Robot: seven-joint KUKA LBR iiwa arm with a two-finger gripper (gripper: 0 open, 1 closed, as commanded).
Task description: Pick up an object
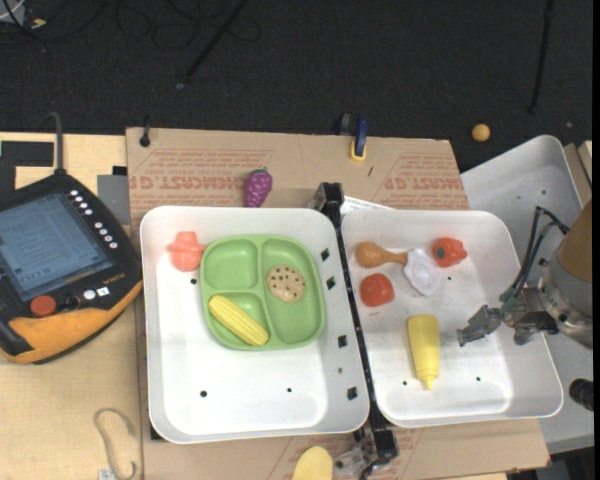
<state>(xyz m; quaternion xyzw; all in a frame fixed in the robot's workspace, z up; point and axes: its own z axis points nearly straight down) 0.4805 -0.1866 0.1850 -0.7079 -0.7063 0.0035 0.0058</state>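
The gripper (477, 326) hovered low in the right bin (520, 388), fingers unreadable; nearest prize, the yellow bottle (424, 349), wanted a centred, straddling descent.

A dark grey metal claw (477, 326) with thin black cables looping up beside an orange-brown band.

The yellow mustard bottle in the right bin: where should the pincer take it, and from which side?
Grip the mustard bottle across its wide body, coming straight down from above. It lies flat on the right bin, long axis running up-down in the camera view, nozzle toward the near edge, with bare floor either side for the fingers. The pincer sits just to its right.
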